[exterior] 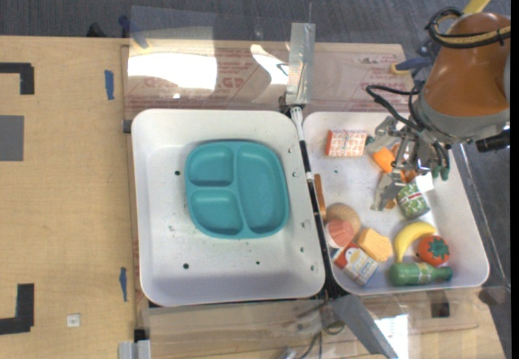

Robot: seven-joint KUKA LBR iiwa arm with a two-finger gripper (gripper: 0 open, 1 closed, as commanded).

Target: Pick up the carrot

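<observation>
Orange against the white floor, the carrot (383, 160) lies in the upper middle of the right bin (474, 224), just right of a small red-and-white box (346, 143). The gripper (405, 167) hangs over that same spot at the right of the frame, its metal fingers (388, 187) reaching down and to the left under the arm's orange band (470, 66). The carrot sits at the upper left of the fingers, touching or nearly touching them, and part of it seems to be hidden behind the metal; whether it lies between them is not clear, and how far the fingers are parted cannot be told from this slant. Lower in the same bin lie a banana (411, 236), a tomato (432, 250), a cheese wedge (375, 244) and a green cucumber-like piece (418, 273). A teal divided plate (238, 187) rests in the left bin (154, 211).
</observation>
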